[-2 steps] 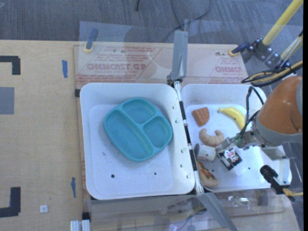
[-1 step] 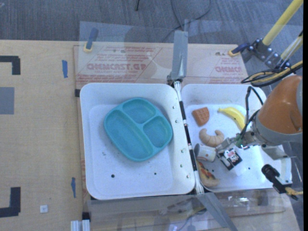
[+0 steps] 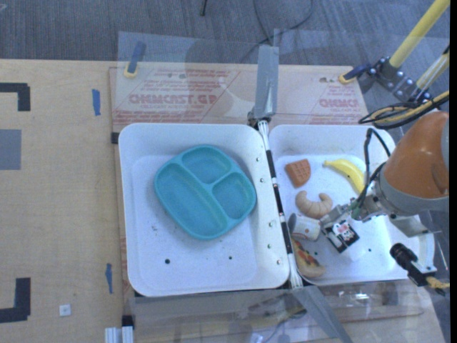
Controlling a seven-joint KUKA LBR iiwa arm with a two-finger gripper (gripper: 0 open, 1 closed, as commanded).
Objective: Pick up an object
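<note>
You see the grey, orange-banded arm [image 3: 418,170] reaching into the right white bin [image 3: 378,138], its gripper [image 3: 341,233] low beside a tan croissant [image 3: 314,204] and a small white cup [image 3: 307,229]. You cannot tell how the jaws stand. A yellow banana [image 3: 347,171] lies farther back; the teal divided plate [image 3: 205,190] sits in the left bin [image 3: 143,213].

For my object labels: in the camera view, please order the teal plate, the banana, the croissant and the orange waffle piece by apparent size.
1. teal plate, by far the largest
2. banana and croissant: they look alike, so I do not rank them
3. orange waffle piece, the smallest
</note>
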